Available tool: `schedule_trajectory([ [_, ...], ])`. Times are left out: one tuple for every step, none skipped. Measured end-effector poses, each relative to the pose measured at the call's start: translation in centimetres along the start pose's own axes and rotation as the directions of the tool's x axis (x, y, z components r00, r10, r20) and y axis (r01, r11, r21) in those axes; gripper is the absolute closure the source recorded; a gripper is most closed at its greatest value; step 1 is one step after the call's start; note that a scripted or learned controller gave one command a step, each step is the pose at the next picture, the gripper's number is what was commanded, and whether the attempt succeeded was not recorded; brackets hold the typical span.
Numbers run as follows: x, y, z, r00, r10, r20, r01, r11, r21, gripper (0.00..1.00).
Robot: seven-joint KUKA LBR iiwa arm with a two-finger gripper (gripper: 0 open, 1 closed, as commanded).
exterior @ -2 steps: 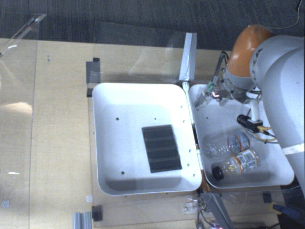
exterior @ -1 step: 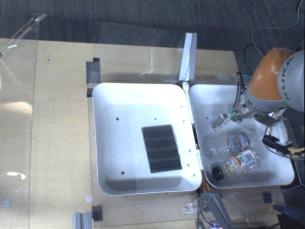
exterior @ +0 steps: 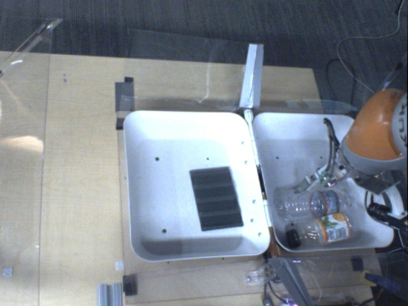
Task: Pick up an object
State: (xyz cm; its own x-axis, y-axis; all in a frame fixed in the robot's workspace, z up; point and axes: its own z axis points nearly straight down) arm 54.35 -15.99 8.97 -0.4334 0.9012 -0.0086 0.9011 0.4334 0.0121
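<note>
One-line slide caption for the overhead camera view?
Arm over right bin above two clear bottles; dark ridged pad in left bin.

**Bench, Bins and Surroundings**

Two shallow white bins side by side on a pale wooden bench (exterior: 70, 190). Left bin (exterior: 143, 171) with small dark holes in its floor. Right bin (exterior: 280, 139) touching it along a shared edge. Grey upright post (exterior: 251, 75) behind the seam between them. Clear plastic sheet (exterior: 25, 107) over the bench's left part. Dark carpet (exterior: 159, 8) beyond. Black brackets (exterior: 125, 94) by the left bin's far corner.
</note>
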Motion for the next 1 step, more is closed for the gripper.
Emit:
schedule_trajectory([
  [0.45,-4.2,-1.86,0.997,0.076,0.022,-0.075,0.997,-0.033,0.0],
])
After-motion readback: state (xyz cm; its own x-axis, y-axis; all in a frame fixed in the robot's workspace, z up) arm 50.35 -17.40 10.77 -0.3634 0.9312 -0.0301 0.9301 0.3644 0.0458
